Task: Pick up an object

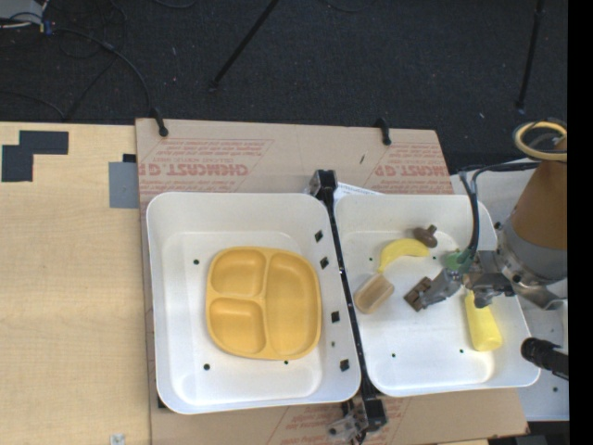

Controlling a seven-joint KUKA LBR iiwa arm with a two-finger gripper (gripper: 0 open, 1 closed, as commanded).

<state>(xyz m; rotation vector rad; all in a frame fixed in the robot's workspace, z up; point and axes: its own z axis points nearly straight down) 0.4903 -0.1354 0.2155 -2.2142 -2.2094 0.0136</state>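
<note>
Over the right bin [408, 378], camera view: the gripper [428, 292] is seen low over the bin floor, reaching in from the right, dark fingers pointing leftward. Whether anything lies between the fingers cannot be told; they are small and dark against the white floor, so their state is left undecided. Just beyond the fingertips, to their left and slightly below, a tan block [374, 294] is noted, its long axis tilted up toward the right, almost in line with the reach. Above the gripper and a little left, a yellow banana [403, 252] is recorded, curved, its long axis running roughly left to right, with a small brown piece [425, 235] at its upper right end. Behind the fingertips, toward the wrist side and lower, a yellow cylinder [483, 326] lies with its long axis running near to far, close under the arm's grey and orange body. The tan block is judged the nearest candidate and the one the reach is aimed at; the banana sits near enough to be nudged on a wider approach. Well beyond, across the black divider [335, 276], a yellow sectioned plate [264, 302] is seen in the left bin [176, 341], clear of the working area.
</note>
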